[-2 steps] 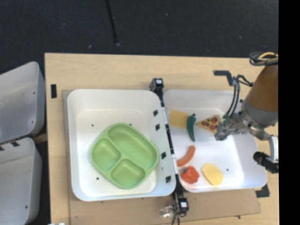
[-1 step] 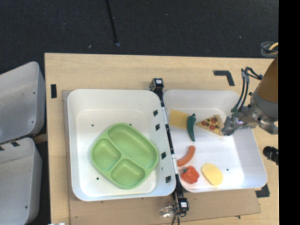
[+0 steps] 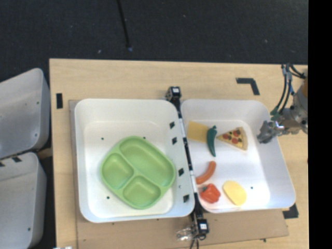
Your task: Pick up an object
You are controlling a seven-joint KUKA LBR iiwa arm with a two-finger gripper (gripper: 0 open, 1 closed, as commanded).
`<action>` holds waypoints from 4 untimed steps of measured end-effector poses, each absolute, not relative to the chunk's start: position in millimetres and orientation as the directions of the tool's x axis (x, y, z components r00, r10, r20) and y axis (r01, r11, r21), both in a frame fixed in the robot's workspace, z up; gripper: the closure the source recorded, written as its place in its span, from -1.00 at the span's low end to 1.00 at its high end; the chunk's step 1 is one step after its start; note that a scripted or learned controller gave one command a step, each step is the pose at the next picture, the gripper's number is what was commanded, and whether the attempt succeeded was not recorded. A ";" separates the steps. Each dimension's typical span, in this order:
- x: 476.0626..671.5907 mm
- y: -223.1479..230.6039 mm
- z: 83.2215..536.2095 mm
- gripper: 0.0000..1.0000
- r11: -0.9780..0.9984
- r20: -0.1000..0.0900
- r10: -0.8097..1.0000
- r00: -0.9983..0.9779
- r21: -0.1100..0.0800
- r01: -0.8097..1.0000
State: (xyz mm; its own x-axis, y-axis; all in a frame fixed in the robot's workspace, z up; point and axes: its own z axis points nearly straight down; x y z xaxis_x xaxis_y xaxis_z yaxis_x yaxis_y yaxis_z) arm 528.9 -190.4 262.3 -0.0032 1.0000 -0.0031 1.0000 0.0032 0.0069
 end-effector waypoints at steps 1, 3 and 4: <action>529.7 -191.7 270.7 1.00 0.005 -0.002 1.000 -0.005 0.003 1.000; 564.7 -102.3 261.4 1.00 0.007 0.000 1.000 -0.007 0.002 1.000; 584.7 -46.3 257.9 1.00 0.007 0.000 1.000 -0.007 0.002 1.000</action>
State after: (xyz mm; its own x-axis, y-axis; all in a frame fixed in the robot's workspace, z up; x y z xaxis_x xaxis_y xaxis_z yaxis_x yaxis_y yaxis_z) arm 584.7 -46.3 257.9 -0.0066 1.0000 -0.0002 1.0000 0.0066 0.0018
